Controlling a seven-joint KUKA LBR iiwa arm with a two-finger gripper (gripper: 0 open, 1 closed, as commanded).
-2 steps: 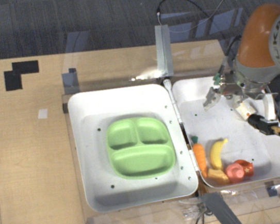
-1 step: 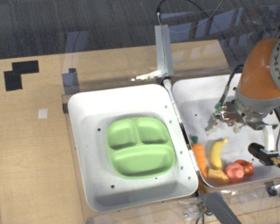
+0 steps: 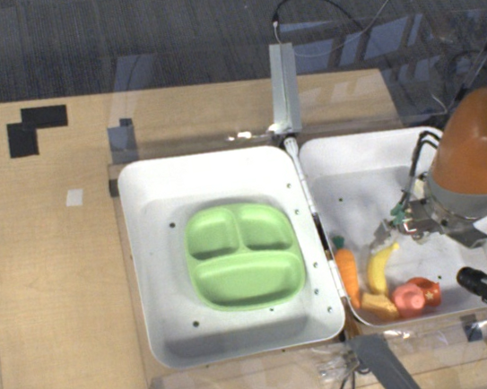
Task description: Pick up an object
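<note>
The landmark for all positions below is the right bin.

**Arm and gripper.** The arm reaches into the right bin from its right side. Its orange band hangs over the bin's right half. The gripper sits low over the bin's middle, pointing toward the bin's near-left corner. Whether it is spread or pressed together cannot be told: the wrist hardware and cabling blur into the tips. Nothing can be seen pinched in it.

**Candidate objects.** All loose items lie bunched in the near-left corner of the right bin.
- The carrot lies along the bin's left wall, green top pointing away from the near edge.
- The banana lies just beside the carrot, its upper end just beside the gripper.
- The red item rests against the near wall, touching the banana's lower end. Its exact shape is unclear.
- An orange piece lies at the near wall, below the banana.

The items probably collect here because the bin floor slopes up to its walls.

**Other contents.** The green tray lies flat in the left bin, well apart from the gripper.

**Assessment.** The gripper's position suggests the banana is the target. No grasp is evident yet. Crowding is the main risk: neighbouring items may block one side of the grasp.
</note>
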